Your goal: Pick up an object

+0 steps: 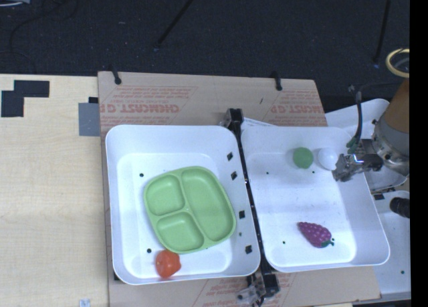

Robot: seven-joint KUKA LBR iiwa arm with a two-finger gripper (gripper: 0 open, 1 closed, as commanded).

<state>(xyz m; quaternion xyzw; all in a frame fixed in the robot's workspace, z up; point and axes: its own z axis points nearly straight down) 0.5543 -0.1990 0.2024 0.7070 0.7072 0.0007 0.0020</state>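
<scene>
- Green ball [303,158] is lying in the right bin [361,259], far side, touching a white ball [326,158].
- Gripper [344,167] is hovering beside the white ball; jaw state: cannot tell.
- Grapes [315,234] are sitting apart, near side.
- Left bin [127,145] is holding a green tray [189,209] and a red fruit [168,263].

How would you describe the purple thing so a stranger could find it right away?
Look at the right-hand white bin. Toward its near edge lies a purple grape-like bunch with a small green stem. The green ball and white ball sit at the far side; this one alone is purple and bumpy.
</scene>
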